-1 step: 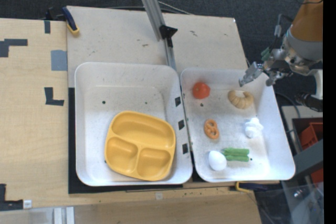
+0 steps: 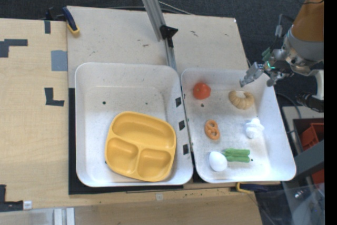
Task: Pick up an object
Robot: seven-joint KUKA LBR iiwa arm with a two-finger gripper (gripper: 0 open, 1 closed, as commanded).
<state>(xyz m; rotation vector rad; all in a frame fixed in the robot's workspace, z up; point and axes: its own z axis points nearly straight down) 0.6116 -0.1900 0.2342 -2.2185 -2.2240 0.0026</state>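
Observation:
The right bin [image 2: 274,129] holds a red tomato [image 2: 201,90], a tan croissant [image 2: 240,99], an orange pretzel [image 2: 211,129], a white egg [image 2: 217,161], a green pea pod [image 2: 237,155] and a small white crumpled piece [image 2: 254,127]. My gripper [image 2: 258,80] hangs over the bin's far right corner, just above and to the right of the croissant. It is open with nothing between its fingers. One finger [image 2: 248,78] points toward the croissant, apart from it.
A yellow divided plate [image 2: 140,146] lies in the left bin [image 2: 89,113]. A slanted metal pole [image 2: 152,2] crosses the back of the bench and ends at the wall between the bins. The arm's orange band [image 2: 310,18] is at the far right.

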